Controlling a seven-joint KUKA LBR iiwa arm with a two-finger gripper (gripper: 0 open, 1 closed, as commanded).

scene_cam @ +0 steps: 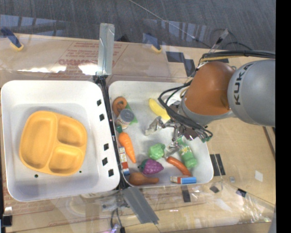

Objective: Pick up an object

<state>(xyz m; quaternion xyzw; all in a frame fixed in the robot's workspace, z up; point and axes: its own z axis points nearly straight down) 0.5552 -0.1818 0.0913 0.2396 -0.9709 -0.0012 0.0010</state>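
Arm hovering over right bin, gripper spread wide, grasping nothing.

Toys lying crowded below: carrot, green piece, purple grapes nearer. Best dropping straight onto one separated piece, fingers straddling it. "KU" is showing on the wrist; the yellow tray is sitting left.

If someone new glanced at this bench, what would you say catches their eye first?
The arm's big orange band looms over the right bin, its pincer low among bright toy foods. In the left bin, a yellow divided tray sits alone.
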